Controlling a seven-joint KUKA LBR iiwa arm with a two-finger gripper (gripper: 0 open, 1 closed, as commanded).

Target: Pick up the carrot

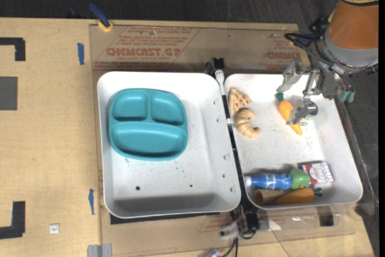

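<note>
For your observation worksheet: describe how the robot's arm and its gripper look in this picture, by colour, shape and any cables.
The arm enters at upper right: a rounded orange section with a pale ring, above a grey band. Dark cables loop beside the wrist. The gripper is a small assembly of silvery-grey metal parts, with a touch of green at its right side.

Looks like a robotics lab bench to us, not anybody's kitchen.
We're seeing a cardboard-covered bench [48, 147] with blue tape marks [80, 53], two white bins [114, 189] clipped together left of the jaws, and plastic toy food [245, 120] just left of them.
</note>
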